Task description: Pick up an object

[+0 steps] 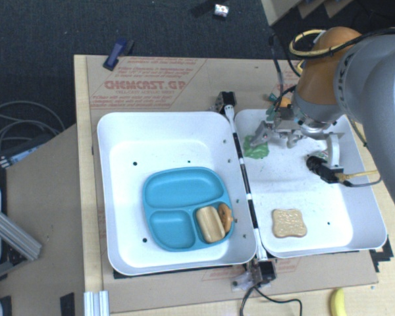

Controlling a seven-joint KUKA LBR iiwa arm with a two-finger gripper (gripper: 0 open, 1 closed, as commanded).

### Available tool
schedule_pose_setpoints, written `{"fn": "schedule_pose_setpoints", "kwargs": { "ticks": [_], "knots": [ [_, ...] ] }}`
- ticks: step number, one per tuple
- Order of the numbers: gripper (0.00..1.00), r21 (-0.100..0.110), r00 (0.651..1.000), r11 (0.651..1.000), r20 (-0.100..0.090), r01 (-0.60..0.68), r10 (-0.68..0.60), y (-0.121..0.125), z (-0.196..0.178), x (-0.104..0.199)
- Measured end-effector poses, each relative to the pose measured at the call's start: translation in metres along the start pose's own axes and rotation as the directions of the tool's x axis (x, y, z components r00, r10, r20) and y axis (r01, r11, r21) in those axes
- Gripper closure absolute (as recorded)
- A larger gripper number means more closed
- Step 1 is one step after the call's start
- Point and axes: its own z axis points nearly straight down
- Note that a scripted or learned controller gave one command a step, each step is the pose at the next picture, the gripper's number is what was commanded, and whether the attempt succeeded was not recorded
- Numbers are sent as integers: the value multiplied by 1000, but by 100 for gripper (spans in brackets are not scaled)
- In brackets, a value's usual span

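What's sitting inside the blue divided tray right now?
The blue tray holds a tan bread-like roll in its lower right compartment, with a browner piece beside it. Whatever lies under them is covered. The other compartments look bare.

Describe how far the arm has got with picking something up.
Done: the end effector has reached the right bin, at the green item. In hand: nothing visibly lifted. Left: grasping and raising it; the cracker lies untouched.
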Motion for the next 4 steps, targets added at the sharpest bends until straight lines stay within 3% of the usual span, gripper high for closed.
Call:
{"fn": "schedule_pose_setpoints", "kwargs": {
  "ticks": [2, 3, 4],
  "knots": [
    [0, 0, 1000, 1000, 0, 2, -2, 4, 10, -1],
    [100, -3, 1000, 1000, 0, 2, -2, 5, 0, 0],
    [0, -2, 1000, 1000, 0, 2, -2, 5, 0, 0]
  ]
}}
